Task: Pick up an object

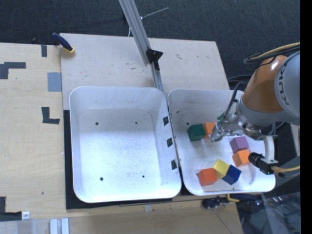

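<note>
Wooden bench (pixel 117 67) carries two white bins side by side, with dark floor beyond its far edge. Within the right bin (pixel 187 101) the gripper (pixel 217 133) is down near the middle, its tip just beside a small orange block (pixel 209 128) that touches a green cube (pixel 196 132) on its left. Whether anything sits between the gripper's fingers cannot be told, nor how wide they stand, since the wrist hides them from above.

Just right of the gripper lies a purple cube (pixel 239 143), and nearer, touching it, an orange cube (pixel 241 157). Toward the near edge of the same bin a cluster of three rests together: a red cube (pixel 207 176) on the left, a yellow cube (pixel 221 168) in the middle, a blue cube (pixel 232 174) on the right.

The arm (pixel 268 94), grey with an orange band, reaches in from the right over the bin's right wall. The left bin (pixel 117 94) stands touching the right one. A grey metal rail (pixel 136 26) slants from the far side down to the gap between the bins. A blue-and-yellow tool (pixel 63 43) lies at the far left corner of the bench.
</note>
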